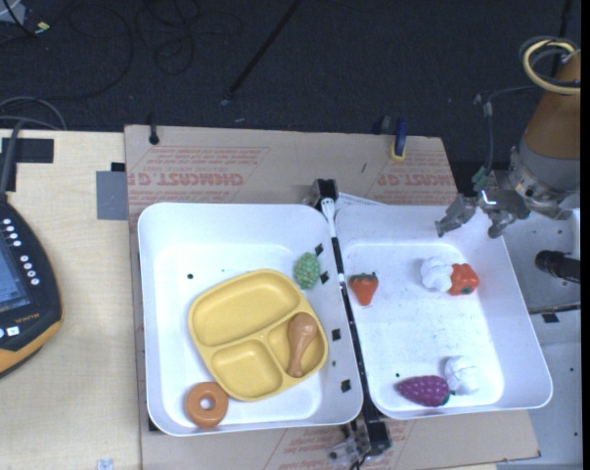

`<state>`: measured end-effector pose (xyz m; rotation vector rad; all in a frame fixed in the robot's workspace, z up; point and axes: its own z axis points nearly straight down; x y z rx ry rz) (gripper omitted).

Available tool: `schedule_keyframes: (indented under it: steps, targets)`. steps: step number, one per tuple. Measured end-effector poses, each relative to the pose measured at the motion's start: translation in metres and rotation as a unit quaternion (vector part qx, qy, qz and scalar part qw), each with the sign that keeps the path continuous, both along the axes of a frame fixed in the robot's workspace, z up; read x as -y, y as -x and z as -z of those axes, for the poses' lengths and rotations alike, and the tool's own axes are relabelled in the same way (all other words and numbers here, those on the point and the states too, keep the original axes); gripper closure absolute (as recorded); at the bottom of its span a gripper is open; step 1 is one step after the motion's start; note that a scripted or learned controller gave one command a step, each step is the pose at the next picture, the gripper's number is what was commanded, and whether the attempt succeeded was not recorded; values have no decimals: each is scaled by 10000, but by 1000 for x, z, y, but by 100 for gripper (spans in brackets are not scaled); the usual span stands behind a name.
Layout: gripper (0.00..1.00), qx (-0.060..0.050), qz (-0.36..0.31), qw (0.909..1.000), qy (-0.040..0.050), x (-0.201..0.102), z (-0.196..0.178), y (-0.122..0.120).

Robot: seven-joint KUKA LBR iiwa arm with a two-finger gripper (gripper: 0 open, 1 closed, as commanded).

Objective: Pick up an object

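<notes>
- The gripper [476, 218] hangs over the upper right corner of the right bin [529, 360], its two fingers spread apart with nothing between them.
- Inside the right bin lie a strawberry [364, 287] close to the divider, a white lump [436, 273] touching an orange-red piece [463, 279], and near the front edge a purple bunch of grapes [423, 391] just beside another white lump [462, 373].
- The left bin [162, 262] holds a yellow divided tray [231, 311] with a brown drumstick [300, 342] lying across its right side, a green piece [307, 269] beside the tray's upper right corner, and a doughnut [206, 404] at the front.
- The cardboard [275, 169] under the bins bears red print, upside down from this view; the letters are too blurred to read surely.
- A handheld control pad [6, 292] rests on the bench at the left.
</notes>
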<state>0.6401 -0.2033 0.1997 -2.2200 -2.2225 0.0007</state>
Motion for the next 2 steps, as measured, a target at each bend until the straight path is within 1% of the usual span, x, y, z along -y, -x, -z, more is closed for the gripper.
schedule_keyframes:
  steps: [1,2]
  targets:
    - [0,16,5,10000,4,10,-117,84]
    - [0,86,-12,10000,24,-16,-288,89]
